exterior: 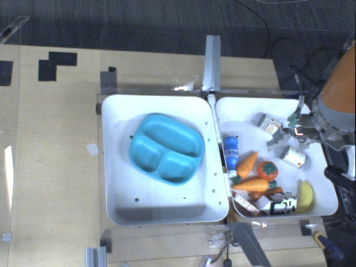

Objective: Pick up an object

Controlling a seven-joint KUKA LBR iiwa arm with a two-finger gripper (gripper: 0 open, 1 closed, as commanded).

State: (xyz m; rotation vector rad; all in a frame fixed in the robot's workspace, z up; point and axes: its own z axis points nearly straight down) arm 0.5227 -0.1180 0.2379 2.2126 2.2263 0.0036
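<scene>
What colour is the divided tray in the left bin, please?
Light blue tray, seen in the camera view.

A wooden bench (50, 166) bears two shallow white bins side by side. The left bin (114, 149) holds a blue divided tray (166, 148), lying slightly askew near its middle. A grey metal post (212, 63) stands behind the seam between the bins. Black patches (55, 64) mark the bench at upper left, and a black cable (261, 15) crosses the dark floor (111, 10) beyond.

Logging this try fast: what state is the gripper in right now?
Gripper: over the right bin; open, shut or holding something cannot be told.
</scene>
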